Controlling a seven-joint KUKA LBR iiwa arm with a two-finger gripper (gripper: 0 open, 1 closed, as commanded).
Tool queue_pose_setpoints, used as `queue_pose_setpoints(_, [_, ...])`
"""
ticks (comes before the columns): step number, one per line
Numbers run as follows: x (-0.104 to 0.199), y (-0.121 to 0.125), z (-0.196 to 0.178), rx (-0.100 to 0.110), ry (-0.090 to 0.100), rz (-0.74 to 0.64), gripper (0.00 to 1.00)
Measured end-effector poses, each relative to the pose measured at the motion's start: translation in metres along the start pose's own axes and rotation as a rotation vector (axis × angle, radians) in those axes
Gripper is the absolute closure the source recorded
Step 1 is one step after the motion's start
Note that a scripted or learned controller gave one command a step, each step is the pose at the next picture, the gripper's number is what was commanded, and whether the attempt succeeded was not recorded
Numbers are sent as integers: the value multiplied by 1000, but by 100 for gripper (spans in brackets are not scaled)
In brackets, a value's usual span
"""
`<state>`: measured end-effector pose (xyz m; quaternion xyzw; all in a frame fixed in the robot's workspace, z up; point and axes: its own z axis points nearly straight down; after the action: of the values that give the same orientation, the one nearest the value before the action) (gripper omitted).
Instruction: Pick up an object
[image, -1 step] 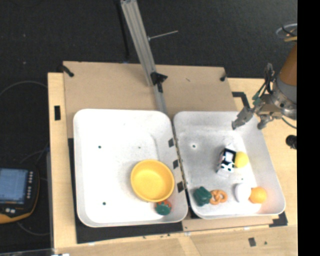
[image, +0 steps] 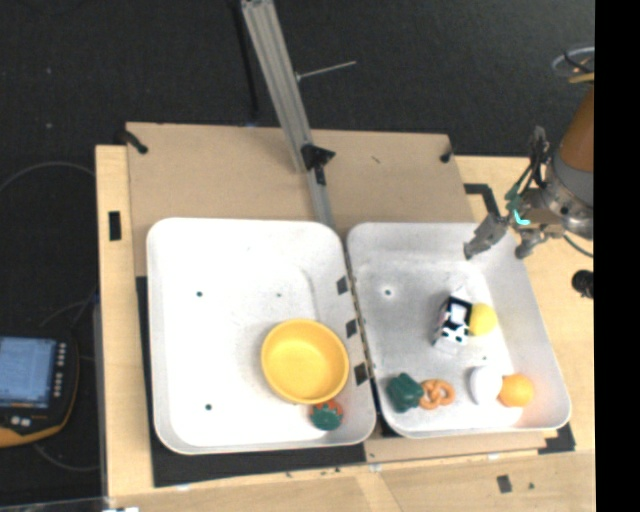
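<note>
My gripper (image: 503, 240) hangs over the far right edge of the right bin (image: 400, 260), fingers spread open with nothing between them. Below it in that bin lie a black-and-white block (image: 454, 322) touching a yellow ball (image: 482, 319). Nearer the front edge are a green toy (image: 404, 392), an orange pretzel-shaped piece (image: 436, 393), a white object (image: 483, 385) and an orange ball (image: 516, 390). The left bin (image: 210, 280) holds a yellow bowl (image: 304, 360) and a small green and orange piece (image: 326, 416) at its front rim.
A grey metal pole (image: 285, 95) slants from the top down to the gap between the bins. A tablet-like device (image: 32, 385) lies off the bench at the left. Brown board surrounds both bins.
</note>
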<state>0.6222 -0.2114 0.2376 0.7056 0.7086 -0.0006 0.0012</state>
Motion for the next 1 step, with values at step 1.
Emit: queue_pose_setpoints(1, [2, -2, 43, 3, 0, 3, 0])
